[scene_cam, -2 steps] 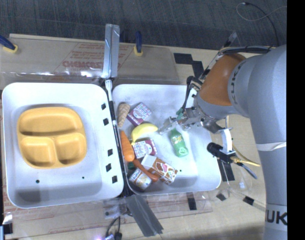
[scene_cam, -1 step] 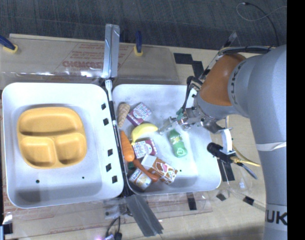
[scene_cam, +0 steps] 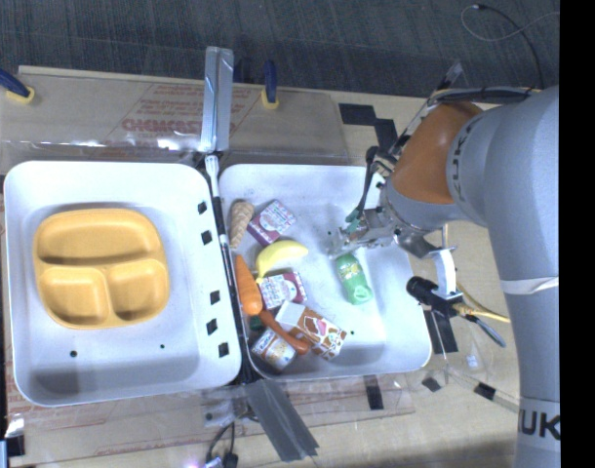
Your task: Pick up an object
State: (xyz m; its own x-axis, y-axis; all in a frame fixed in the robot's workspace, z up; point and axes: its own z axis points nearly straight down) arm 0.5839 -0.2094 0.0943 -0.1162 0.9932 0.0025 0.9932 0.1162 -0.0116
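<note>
Green bottle (scene_cam: pixel 353 279) lies in the right bin (scene_cam: pixel 400 344), just under the pincer (scene_cam: pixel 360 232); its grip state cannot be told. Lying flat, the bottle may roll away when touched.

Place: looked like a robotics lab.
Evidence: grey arm (scene_cam: pixel 517 193) at right; two white bins (scene_cam: pixel 24 359) on taped cardboard (scene_cam: pixel 161 115); loose cable (scene_cam: pixel 507 22) upper right.
</note>
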